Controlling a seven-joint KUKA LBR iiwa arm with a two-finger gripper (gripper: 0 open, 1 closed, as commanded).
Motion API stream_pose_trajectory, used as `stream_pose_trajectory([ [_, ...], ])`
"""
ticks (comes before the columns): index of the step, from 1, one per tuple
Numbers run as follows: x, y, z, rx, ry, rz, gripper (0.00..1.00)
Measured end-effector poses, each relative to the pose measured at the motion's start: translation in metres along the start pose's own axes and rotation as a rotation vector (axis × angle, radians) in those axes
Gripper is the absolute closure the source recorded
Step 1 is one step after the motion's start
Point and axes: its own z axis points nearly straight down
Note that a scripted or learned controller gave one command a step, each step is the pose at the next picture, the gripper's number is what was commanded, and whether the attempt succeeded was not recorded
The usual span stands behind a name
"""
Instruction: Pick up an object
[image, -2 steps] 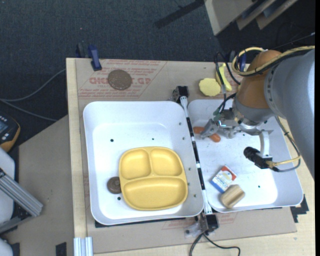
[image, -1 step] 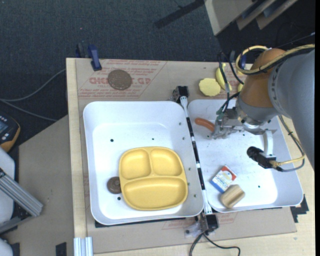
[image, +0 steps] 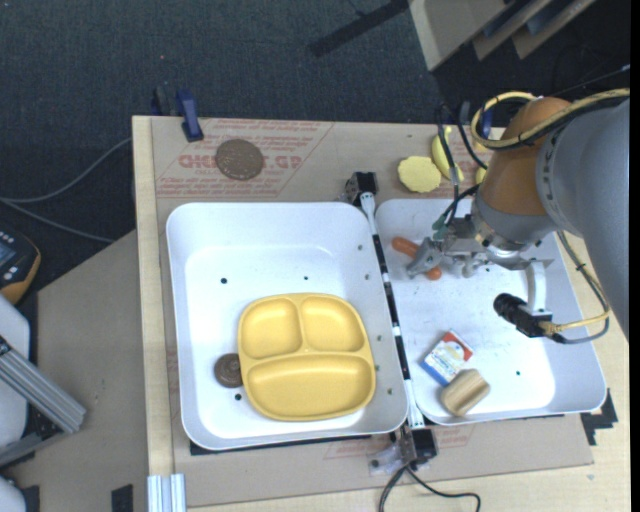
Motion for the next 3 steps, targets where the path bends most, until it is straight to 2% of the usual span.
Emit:
stream_pose_trajectory([
  [1, -0.006, 0.051, 0.013, 0.03, 0.0, -0.005, 0.0],
  [2, 0.002, 0.049, 0.014, 0.029, 0.002, 0.001, 0.0],
  [3, 0.003, 0.054, 0.0, 0.005, 0.0, 0.001, 1.0],
])
